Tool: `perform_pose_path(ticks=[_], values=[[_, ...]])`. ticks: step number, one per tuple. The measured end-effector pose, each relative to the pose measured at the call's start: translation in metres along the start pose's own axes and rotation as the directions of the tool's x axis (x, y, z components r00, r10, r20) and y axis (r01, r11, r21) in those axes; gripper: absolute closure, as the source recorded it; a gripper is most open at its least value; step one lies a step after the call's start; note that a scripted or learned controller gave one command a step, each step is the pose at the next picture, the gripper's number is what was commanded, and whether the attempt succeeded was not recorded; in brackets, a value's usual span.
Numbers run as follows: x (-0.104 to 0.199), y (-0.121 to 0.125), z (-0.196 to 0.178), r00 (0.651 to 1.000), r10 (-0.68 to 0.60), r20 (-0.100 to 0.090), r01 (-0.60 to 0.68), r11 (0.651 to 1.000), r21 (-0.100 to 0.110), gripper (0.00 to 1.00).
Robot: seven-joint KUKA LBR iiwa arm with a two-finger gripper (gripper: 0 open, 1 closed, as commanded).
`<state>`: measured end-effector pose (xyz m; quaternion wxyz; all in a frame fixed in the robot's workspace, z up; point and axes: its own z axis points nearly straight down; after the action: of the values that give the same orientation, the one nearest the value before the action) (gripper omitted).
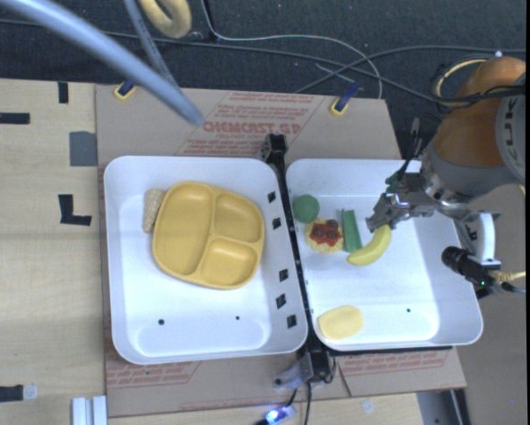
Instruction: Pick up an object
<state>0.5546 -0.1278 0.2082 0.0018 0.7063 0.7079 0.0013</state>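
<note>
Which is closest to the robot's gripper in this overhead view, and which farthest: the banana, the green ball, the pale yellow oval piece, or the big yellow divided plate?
1. Banana, right bin, just below the gripper.
2. Green ball, right bin, near the divider.
3. Pale yellow oval piece, right bin's front edge.
4. Yellow divided plate, left bin, across the divider.

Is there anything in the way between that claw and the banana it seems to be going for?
Nothing visible stands between them. The gripper sits right at the upper end of the banana in the right bin. The green stick and the red and yellow piece lie beside the banana, away from the gripper.
</note>
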Motion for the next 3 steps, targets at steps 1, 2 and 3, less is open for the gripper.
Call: perform_pose_path(ticks=[1, 2, 3], values=[[0.000, 0.001, -0.053, 1.000, 0.000, 0.001, 0.000, 1.000, 0.000, 1.00], [0.058, 0.009, -0.055, 1.000, -0.005, -0.002, 0.005, 1.000, 0.005, 1.00], [0.109, 0.000, -0.044, 1.000, -0.002, -0.001, 0.002, 1.000, 0.007, 1.00]])
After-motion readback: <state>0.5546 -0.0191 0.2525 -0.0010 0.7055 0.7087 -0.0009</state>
